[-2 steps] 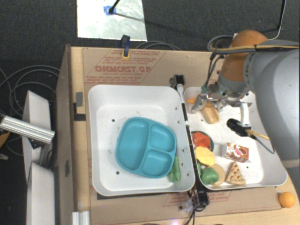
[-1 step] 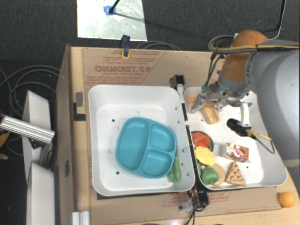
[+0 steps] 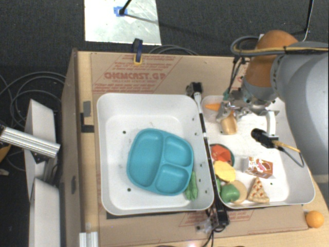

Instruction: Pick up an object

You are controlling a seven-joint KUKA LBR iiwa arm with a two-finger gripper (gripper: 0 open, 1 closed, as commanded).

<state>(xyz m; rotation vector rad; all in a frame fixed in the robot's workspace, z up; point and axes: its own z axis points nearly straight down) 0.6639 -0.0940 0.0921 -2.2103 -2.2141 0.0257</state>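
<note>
- Red print on the brown cardboard (image 3: 134, 76) behind the bins reads "CHEMCAST GP"; the smaller line under it is too fine to read.
- The red-and-white packet (image 3: 259, 166) in the right bin (image 3: 290, 181) carries printing, but it's too small to make out.
- The grey arm (image 3: 303, 86) comes in from the right, its orange band (image 3: 267, 53) high at the back and the wrist angled down and to the left.
- The pincer (image 3: 232, 112) is low over the right bin's upper left part, close to the wall between the bins. Open or closed? Cannot tell from here.
- A tan stubby piece (image 3: 229, 124) sits right at the pincer, just beneath it; I can't say whether it is gripped or just lying there.
- An orange carrot-like piece (image 3: 211, 107) lies just left of the pincer.
- Along the same bin's left side: a red round piece (image 3: 221, 151), a yellow piece (image 3: 224, 171) and a green one (image 3: 230, 192), with a pizza slice (image 3: 258, 191) beside them.
- The left bin (image 3: 115, 138) holds a blue divided plate (image 3: 159, 161) with a green piece (image 3: 192, 187) at its lower right edge.
- An orange ball (image 3: 314, 218) rests outside, past the right bin's lower right corner.
</note>
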